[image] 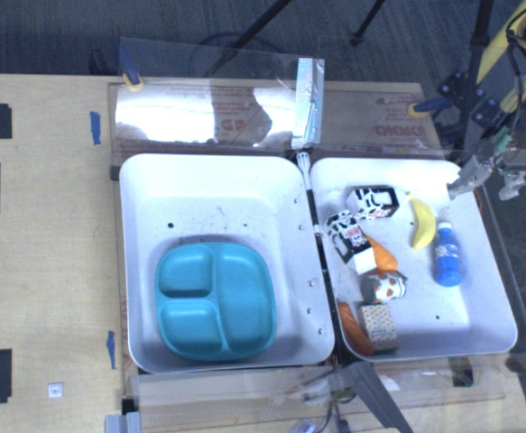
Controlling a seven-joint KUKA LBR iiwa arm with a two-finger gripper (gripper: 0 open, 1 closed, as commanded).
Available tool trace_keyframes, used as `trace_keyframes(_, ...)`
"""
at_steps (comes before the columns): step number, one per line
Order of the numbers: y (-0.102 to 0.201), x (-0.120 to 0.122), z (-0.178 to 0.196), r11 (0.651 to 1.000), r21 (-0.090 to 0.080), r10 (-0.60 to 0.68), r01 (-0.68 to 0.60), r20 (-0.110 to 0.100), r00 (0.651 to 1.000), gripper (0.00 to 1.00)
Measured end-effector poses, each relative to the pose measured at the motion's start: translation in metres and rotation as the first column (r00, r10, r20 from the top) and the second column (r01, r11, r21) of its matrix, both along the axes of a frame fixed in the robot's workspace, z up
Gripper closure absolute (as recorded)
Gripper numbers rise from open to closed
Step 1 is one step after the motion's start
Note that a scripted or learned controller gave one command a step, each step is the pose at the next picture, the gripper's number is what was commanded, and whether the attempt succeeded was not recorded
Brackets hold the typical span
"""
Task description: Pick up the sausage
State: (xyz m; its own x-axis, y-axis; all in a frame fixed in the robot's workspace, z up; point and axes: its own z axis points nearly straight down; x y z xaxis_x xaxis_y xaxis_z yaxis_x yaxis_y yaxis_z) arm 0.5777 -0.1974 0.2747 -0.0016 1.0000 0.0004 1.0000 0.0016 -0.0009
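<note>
Camera view, sausage place: near left corner of the right bin, lying along the bin's left wall, reddish-orange sausage pointing roughly near to far.
Neighbours: touching or just beside a patterned block on its right; round face-painted toy just beyond on the far side; orange piece farther still.
Likely handling: probably a light toy, smooth-skinned and rounded, so apt to roll or slip out of a pinch; hard or soft, not to be told from here.
Where to take hold: across the short width at mid-length, judged best; little room though, with wall on the left and block on the right.
Gripper place: gripper at the far right corner of the right bin, well apart from the sausage, nothing seen in it.
Gripper state: cannot tell, too small and blurred against the bin rim.
Hidden or cut off: near end of the sausage lost against the bin's rim; right flank partly masked by the block; contact with the wall not certain.
Hard to make out: black-and-white patterned clutter near the far left of the right bin, number of items unclear.
</note>
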Motion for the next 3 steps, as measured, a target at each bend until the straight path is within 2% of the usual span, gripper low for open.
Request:
trace_keyframes(1, 0.011, 0.001, 0.020, 0.999, -0.003, 0.037, -0.036, 0.004, 0.999, 0.00)
trace_keyframes(2, 0.100, 0.008, 0.100, 0.951, -0.001, -0.311, 0.311, 0.002, 0.951, 0.00)
trace_keyframes(3, 0.164, -0.080, 0.089, 0.868, -0.002, -0.497, 0.497, -0.004, 0.868, 0.00)
